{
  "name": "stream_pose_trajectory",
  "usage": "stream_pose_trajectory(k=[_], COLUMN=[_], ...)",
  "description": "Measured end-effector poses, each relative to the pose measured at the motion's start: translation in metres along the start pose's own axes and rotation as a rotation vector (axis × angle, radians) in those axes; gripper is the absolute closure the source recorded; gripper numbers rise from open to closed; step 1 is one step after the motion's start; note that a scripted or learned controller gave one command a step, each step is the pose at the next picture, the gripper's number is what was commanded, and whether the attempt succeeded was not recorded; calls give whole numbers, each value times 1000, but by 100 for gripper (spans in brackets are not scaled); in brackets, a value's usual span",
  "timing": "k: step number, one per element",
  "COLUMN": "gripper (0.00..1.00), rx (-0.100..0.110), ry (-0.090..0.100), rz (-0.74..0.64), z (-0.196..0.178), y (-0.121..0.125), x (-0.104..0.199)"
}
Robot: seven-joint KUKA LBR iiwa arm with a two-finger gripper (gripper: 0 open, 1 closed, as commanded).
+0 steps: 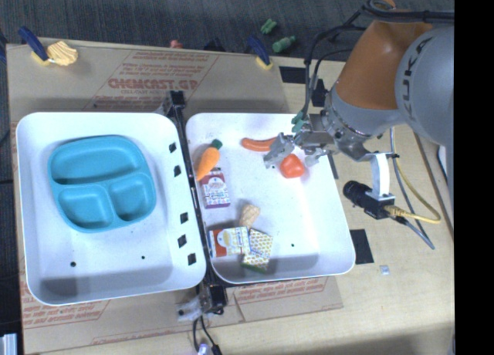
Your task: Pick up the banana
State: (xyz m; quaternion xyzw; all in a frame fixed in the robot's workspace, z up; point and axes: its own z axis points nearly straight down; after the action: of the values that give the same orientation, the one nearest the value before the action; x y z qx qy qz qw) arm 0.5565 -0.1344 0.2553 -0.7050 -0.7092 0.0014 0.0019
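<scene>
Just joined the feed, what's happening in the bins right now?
The arm's gripper is low over the right bin, at its upper right, next to a red-orange toy and an orange sausage-shaped piece. Nothing shows between its fingers. Also in that bin are a carrot, a small red carton and a few packets near the front. The left bin holds a blue divided tray. I can't pick out a banana.

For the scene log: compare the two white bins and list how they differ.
The left bin holds one blue divided tray; the right bin holds several small items, including a toy carrot and cartons. The gripper hangs over the right bin, not the left. Both are shallow and white.
</scene>
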Motion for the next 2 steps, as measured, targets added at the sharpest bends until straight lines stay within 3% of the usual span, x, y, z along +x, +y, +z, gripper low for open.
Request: stream_pose_trajectory(k=[1,2], gripper=[0,0], rx=[1,-1], ry=[0,-1], rz=[-117,-71], z=[65,64], y=[-41,-42], x=[67,163])
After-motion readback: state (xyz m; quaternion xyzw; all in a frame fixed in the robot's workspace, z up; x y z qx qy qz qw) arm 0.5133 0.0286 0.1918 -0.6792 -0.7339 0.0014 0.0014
